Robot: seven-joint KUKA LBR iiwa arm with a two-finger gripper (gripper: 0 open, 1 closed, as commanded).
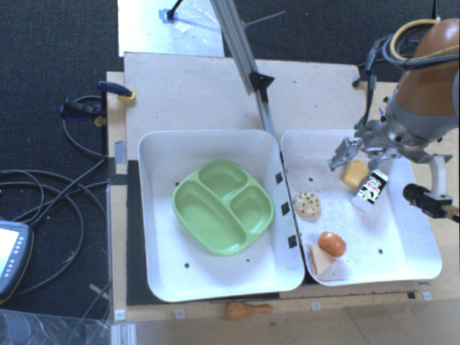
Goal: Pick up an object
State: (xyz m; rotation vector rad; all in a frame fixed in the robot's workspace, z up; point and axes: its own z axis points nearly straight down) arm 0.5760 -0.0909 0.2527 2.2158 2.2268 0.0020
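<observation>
Taking the right-hand bin [424,261] as the landmark, nearest the camera lies a small brown thing [247,310] on the bench [187,92], outside the bin's front-left corner and out of play. Inside the bin's front stretch an orange ball [331,244] rests against a tan wedge [317,260], and a careless descent there could push one onto the other. Towards the bin's left wall sits a speckled round cookie [307,205], flat and likely hard to pinch. Further back, a yellowish block [355,173] and a black-and-white carton [370,189] lie just beside each other (nearly touching), directly under the gripper [353,152]. Whether the jaws are spread or pressed together cannot be told from this slanted view. The main risk is a closure that catches both pieces, or nudges the carton aside and comes up with nothing. Left of the bin, the green divided plate [223,207] sits well apart.
</observation>
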